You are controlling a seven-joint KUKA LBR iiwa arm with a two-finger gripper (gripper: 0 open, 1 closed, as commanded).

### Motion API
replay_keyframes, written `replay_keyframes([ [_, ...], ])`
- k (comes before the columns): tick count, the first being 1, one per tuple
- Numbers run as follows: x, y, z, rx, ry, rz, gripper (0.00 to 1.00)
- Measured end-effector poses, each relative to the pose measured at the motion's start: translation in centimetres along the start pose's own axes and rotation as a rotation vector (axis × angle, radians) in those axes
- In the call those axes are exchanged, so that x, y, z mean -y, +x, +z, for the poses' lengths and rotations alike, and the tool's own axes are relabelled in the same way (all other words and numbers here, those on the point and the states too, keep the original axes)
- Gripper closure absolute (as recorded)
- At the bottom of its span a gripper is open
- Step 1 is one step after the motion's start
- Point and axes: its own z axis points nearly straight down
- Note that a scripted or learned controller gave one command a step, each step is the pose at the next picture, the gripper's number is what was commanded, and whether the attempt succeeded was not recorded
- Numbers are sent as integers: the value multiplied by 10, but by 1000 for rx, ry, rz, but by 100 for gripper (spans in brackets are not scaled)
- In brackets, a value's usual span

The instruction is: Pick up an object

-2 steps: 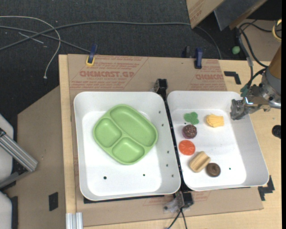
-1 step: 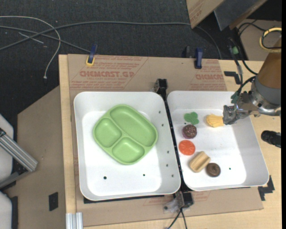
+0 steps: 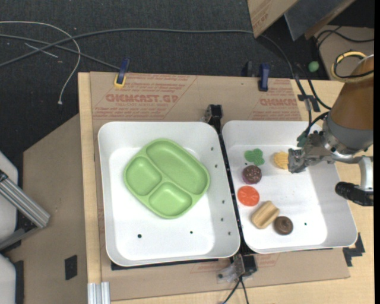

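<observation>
The gripper point(image 3: 295, 161) is hovering right beside the yellow toy point(image 3: 281, 159) in the right bin point(image 3: 309, 234), its closure impossible to judge, so it seems mid-approach, needing to straddle the toy, then squeeze.

Two white bins on a cardboard-covered bench, with clutter around the edges.

The left bin point(image 3: 113, 196) holds a green divided plate point(image 3: 167, 177) with three compartments, lying tilted near the bin's middle. The right bin point(image 3: 309, 228) sits just beside it, the two touching along a dark seam. Both rest on a cardboard sheet point(image 3: 154, 98) printed with red lettering, pinned at its far edge by two blue clamps point(image 3: 123, 71) point(image 3: 263, 76). Thin grey cables point(image 3: 47, 47) trail over the dark floor at upper left. A brown cardboard box point(image 3: 267, 15) juts in at the top, and a small green ball point(image 3: 313, 66) lies near black cables at upper right.
</observation>
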Motion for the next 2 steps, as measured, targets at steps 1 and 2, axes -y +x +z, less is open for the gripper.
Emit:
replay_keyframes([
  [1,3,3,43,0,0,0,0],
  [2,1,3,29,1,-7,0,100],
])
